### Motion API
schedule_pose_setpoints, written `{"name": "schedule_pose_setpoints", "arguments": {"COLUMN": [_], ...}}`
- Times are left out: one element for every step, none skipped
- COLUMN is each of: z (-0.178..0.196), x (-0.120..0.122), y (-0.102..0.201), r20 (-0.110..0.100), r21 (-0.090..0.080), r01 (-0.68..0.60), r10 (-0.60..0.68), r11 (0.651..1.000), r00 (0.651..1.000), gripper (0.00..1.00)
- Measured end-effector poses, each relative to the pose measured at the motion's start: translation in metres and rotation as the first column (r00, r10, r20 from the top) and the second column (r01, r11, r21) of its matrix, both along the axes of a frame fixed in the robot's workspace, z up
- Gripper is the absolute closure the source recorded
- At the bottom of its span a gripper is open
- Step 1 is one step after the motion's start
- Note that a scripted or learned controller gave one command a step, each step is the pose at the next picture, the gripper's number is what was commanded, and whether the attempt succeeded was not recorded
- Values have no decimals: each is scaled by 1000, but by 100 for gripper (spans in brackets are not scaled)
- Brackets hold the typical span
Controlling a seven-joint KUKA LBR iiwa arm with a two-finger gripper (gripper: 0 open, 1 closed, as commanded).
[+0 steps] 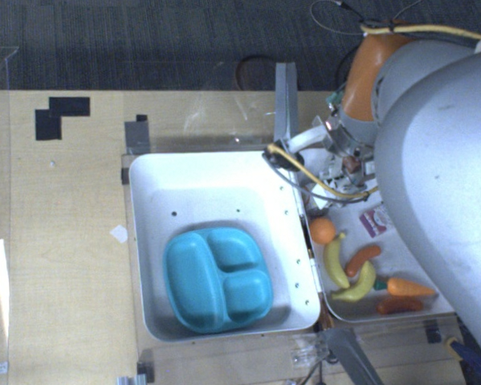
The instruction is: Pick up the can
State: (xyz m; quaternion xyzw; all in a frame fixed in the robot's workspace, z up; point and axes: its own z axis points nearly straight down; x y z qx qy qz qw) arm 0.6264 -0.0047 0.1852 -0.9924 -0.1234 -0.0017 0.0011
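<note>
Arm (433, 177) crowds right bin (391, 312) (left bin (146, 233) roomier) beside fruit (345, 271).

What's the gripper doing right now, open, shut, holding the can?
Gripper: low over the right bin; open, shut or holding cannot be told from this view.

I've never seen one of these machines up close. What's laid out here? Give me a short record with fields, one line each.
left bin: holds a blue divided tray
right bin: holds toy food
toy food: orange, banana, sausage, carrot
arm: grey with an orange band, reaching from the right over the right bin's far end
gripper: low over the right bin's far end, grip unclear
can: cannot pick it out
</note>
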Motion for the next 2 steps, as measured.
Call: {"name": "schedule_pose_setpoints", "arguments": {"z": [50,50], "x": [36,36], "y": [-18,-18], "r20": [0,0], "r21": [-3,-3], "r01": [-171,-172], "r10": [171,172], "r11": [985,985], "r00": [985,985], "gripper": [100,0]}}
